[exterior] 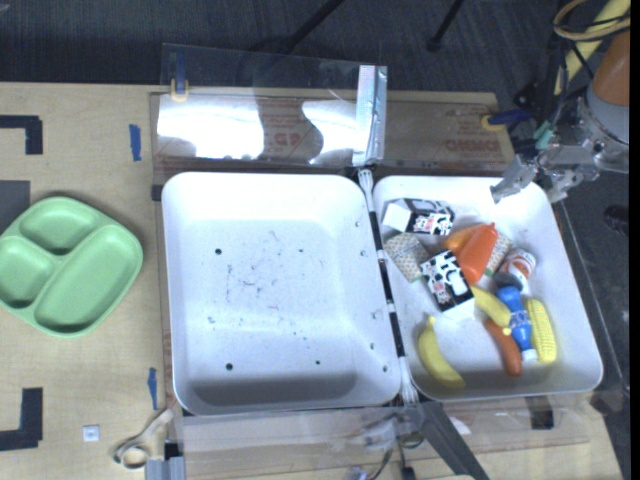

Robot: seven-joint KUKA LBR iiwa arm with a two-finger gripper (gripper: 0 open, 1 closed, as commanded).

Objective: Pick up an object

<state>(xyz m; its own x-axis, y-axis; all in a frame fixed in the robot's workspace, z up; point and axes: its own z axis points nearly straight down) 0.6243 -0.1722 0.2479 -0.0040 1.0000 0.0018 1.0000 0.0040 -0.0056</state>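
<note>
The right bin holds a heap of small items. Among them are a black-and-white carton, an orange piece, a second black-and-white box, a banana, a corn cob, a blue bottle, a carrot and a red-and-white can. My gripper hangs over the bin's far right corner, above and to the right of the heap. It touches none of the items, and nothing shows in its grasp.
The left bin sits beside the right one, sharing a middle rim. A green divided plate lies on the bench at far left. A clear plastic panel stands behind the bins. Cables and a stand crowd the upper right.
</note>
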